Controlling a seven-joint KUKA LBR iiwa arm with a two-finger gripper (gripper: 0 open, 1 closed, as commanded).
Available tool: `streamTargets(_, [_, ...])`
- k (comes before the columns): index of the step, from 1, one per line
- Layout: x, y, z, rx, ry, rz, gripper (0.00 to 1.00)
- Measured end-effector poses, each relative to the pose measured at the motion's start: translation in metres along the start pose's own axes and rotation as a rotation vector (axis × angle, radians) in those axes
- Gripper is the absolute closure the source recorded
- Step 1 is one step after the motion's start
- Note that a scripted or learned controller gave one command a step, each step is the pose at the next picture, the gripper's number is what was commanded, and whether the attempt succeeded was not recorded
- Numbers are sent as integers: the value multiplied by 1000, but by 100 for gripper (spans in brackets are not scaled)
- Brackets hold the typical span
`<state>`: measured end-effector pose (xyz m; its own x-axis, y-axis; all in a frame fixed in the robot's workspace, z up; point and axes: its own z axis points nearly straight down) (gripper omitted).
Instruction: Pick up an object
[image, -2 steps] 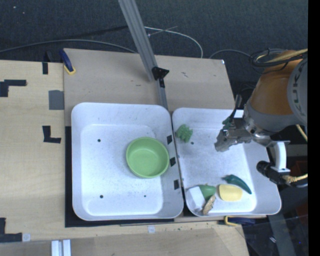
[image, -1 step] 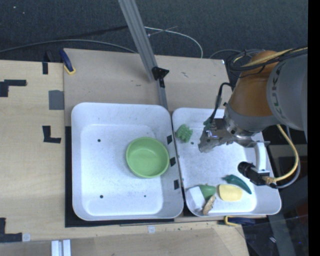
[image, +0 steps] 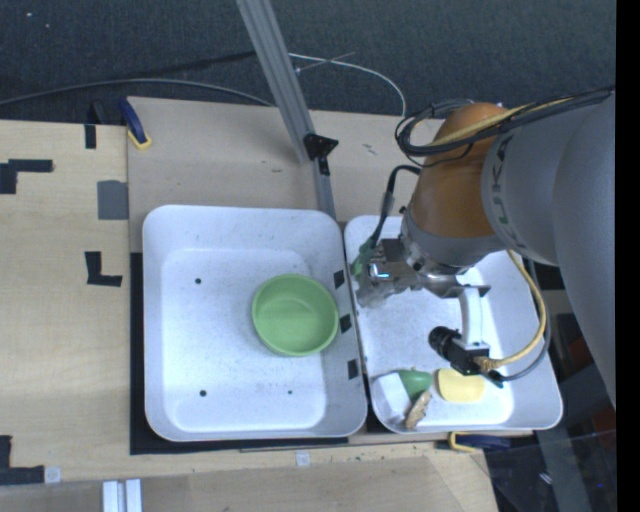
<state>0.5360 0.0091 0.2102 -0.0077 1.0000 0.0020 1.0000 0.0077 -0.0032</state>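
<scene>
A green bowl (image: 294, 316) sits upright in the left bin (image: 180, 250), toward its right side. In the right bin (image: 520, 400), near the front edge, lie a small green object (image: 412, 381), a yellow object (image: 461, 387) and a thin tan piece (image: 418, 407). My gripper (image: 376, 280) hangs over the right bin's left part, close to the wall between the bins, behind those small objects. The arm's wrist hides much of it.
A grey metal pole (image: 285, 90) slants down from the top to the bins' back edge. Cables (image: 520, 350) loop around the arm over the right bin. The wooden bench (image: 60, 330) spreads to the left with dark tape marks.
</scene>
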Motion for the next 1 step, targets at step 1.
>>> streamTargets(1, [54,5,4,0,0,0,100])
